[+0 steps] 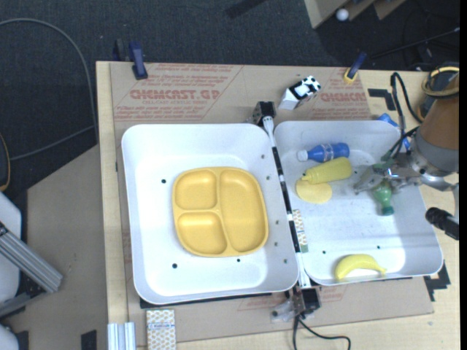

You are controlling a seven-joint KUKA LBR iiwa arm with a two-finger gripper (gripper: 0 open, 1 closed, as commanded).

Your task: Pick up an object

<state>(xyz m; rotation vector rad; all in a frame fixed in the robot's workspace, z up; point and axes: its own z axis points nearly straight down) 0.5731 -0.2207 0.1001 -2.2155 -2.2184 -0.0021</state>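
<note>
Pincer (pixel 381 175) hovers low in the right white shallow bin (pixel 408 254), just above the small green plastic bottle (pixel 384 199); whether it pinches is unclear. Bottle's long axis runs roughly toward the near rim. Brown cardboard-covered table (pixel 182 86), dark carpet (pixel 58 20) around.

The grey arm (pixel 438 133) reaches in from the right edge, its orange band just above the wrist. The wrist angles down and to the left, carrying the gripper (pixel 373 179) low over the right-hand side of the scene.
</note>
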